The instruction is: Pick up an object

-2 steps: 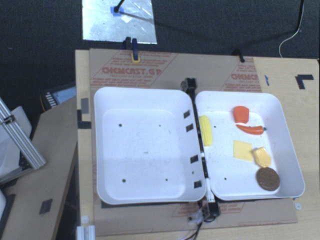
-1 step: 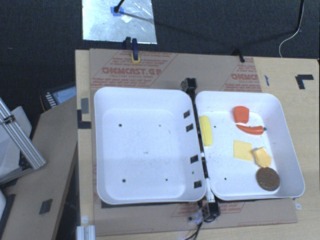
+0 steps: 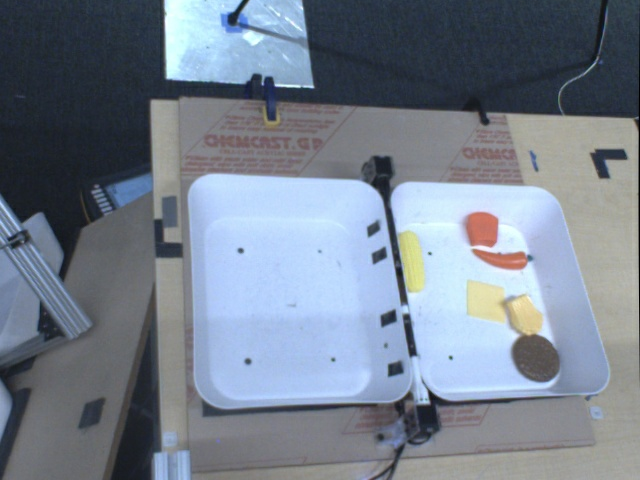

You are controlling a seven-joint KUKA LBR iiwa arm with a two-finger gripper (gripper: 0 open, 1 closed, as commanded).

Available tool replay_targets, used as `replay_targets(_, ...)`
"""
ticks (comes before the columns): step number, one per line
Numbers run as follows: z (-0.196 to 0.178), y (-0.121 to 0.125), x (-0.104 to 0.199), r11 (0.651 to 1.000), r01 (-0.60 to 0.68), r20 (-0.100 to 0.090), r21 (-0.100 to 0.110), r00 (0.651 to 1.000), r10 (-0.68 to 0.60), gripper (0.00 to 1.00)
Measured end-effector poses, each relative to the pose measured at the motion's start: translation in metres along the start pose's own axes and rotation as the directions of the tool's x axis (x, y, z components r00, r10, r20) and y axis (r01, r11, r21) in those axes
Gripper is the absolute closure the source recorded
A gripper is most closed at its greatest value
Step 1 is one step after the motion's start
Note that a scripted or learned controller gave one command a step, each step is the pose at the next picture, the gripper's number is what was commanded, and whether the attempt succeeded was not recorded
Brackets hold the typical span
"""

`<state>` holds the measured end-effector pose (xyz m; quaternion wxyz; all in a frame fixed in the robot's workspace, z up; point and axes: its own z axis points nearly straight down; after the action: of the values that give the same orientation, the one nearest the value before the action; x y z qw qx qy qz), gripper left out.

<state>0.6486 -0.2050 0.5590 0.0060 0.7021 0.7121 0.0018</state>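
The right bin (image 3: 575, 258) holds several small food items. A yellow corn cob (image 3: 411, 260) lies along its left wall. An orange piece (image 3: 481, 228) sits near the back, with a red chili pepper (image 3: 501, 259) just in front of it. A flat yellow cheese slice (image 3: 486, 301) lies mid-bin, touching a smaller yellow chunk (image 3: 524, 315) to its right. A round brown cookie (image 3: 536, 357) rests near the front right corner.
The left bin (image 3: 215, 208) stands beside the right one, joined by a black clip strip (image 3: 390, 268). Both rest on a cardboard sheet (image 3: 300, 138). A shiny metal plate (image 3: 238, 26) lies behind the bench. An aluminium rail (image 3: 35, 278) slants at the left.
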Motion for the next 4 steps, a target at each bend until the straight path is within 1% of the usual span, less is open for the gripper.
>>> replay_targets(1,0.0,0.0,0.0,1.0,0.001,0.0,0.001,1.0,-0.001,0.0)
replay_targets(2,-0.012,0.0,0.0,1.0,0.005,0.002,-0.004,1.0,-0.005,1.0)
replay_targets(3,-0.011,0.0,0.0,1.0,0.006,0.002,-0.003,1.0,-0.006,0.0)
replay_targets(4,-0.024,0.001,0.001,1.0,0.01,0.004,-0.008,1.0,-0.01,1.0)
